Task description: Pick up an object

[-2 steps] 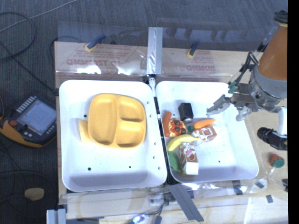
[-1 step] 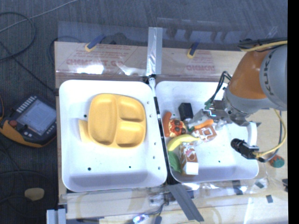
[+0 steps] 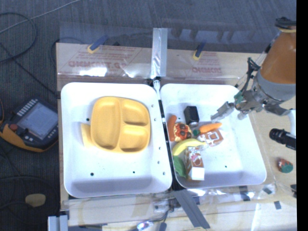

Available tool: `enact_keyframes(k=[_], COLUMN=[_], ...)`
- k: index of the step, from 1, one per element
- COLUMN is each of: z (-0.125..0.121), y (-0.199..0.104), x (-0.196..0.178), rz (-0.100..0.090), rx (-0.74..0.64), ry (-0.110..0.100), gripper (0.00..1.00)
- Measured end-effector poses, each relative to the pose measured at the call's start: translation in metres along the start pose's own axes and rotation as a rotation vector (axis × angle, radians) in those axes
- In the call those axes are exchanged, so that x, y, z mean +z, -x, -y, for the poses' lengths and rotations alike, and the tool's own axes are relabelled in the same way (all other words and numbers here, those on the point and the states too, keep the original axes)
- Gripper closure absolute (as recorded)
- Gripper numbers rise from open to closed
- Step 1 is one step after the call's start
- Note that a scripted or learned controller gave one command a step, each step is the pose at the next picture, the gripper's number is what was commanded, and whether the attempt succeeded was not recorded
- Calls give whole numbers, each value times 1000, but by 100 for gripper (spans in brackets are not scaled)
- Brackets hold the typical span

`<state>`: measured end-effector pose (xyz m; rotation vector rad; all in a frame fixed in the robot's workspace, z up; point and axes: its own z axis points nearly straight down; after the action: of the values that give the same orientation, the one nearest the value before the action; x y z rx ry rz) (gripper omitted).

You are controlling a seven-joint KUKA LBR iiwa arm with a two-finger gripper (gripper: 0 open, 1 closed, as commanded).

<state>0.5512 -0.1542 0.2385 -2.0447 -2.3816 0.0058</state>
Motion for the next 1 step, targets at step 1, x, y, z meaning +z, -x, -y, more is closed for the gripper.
enact_keyframes(k=[1], z=[-12], y=[-15], x=[126], rz=[-4], rx=[17], ry=[1], gripper=[0])
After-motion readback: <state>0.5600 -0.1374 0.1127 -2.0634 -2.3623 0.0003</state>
